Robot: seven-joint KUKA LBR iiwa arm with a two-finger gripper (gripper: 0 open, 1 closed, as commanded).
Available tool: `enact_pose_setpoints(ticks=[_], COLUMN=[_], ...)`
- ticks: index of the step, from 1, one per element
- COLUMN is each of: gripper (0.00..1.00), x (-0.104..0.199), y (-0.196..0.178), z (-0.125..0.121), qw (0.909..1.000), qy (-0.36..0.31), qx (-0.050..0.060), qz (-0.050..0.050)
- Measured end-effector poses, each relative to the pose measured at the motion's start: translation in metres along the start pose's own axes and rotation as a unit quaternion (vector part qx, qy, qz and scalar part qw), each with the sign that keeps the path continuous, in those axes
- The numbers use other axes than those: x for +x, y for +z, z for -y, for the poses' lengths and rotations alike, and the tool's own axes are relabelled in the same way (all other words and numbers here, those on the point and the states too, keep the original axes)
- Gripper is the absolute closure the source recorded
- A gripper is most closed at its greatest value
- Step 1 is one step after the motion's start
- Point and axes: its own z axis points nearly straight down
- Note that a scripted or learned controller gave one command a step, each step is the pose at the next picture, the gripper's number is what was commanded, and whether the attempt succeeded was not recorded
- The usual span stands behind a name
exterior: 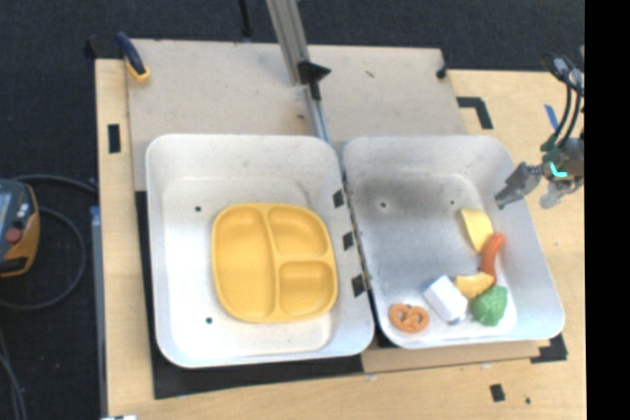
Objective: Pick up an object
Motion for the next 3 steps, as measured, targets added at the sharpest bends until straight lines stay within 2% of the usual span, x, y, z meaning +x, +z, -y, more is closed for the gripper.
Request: enact_pose_setpoints(ticks=[1, 2, 3], gripper=[0.00, 0.00, 0.00], x=[0.000, 0.007, 0.011], y=[-0.001, 0.059, 0.111], z=[0.000, -0.003, 0.006], qw=[1.0000, 1.0000, 1.0000], qy=[0.000, 0.000, 0.001], qx=[-0.001, 0.002, 0.001], qz=[0.000, -0.001, 0.000])
